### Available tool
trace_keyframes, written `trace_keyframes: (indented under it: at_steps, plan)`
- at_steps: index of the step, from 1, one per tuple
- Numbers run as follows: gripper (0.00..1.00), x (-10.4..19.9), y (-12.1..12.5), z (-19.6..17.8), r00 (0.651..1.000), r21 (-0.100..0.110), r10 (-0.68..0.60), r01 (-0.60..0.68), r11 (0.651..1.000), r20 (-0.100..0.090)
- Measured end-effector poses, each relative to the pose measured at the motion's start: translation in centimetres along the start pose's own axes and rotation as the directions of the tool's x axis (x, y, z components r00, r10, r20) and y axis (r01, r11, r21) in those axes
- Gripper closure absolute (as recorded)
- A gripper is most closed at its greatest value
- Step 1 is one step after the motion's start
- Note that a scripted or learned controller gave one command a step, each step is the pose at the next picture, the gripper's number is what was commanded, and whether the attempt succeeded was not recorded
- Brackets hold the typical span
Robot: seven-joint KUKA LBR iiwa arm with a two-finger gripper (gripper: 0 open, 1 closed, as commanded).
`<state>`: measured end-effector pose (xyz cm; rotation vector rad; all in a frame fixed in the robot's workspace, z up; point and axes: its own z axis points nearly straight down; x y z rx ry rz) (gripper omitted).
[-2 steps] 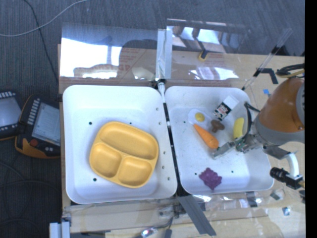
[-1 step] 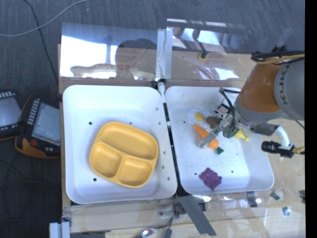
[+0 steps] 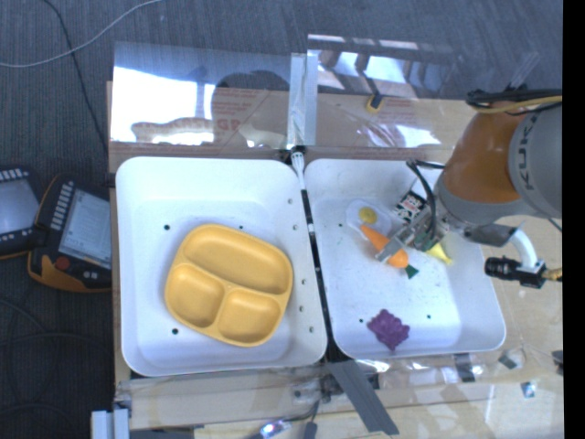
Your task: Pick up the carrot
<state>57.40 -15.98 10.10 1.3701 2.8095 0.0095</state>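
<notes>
Carrot (image 3: 374,238) lay in the right bin (image 3: 475,327), orange, beside a clear cup (image 3: 366,215); gripper (image 3: 398,243) sat at its right end, grip state unreadable; purple grapes (image 3: 389,328) lay nearer the front; left bin (image 3: 146,199) held a yellow divided plate (image 3: 228,283).

light: bright, even, from above.
glare: strong on the clear panels (image 3: 274,99) behind the bins.
whites: both bins (image 3: 146,199) near blown out.
shadows: soft, short, beside the yellow tray (image 3: 228,282).
focus: slightly soft overall, small objects blurred.
</notes>
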Motion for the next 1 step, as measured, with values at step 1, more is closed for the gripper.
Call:
trace_keyframes:
  at_steps: [1]
  plan:
    - [1.00,2.75,7.90,-8.22,0.981,0.015,0.194,-0.194,0.981,-0.009]
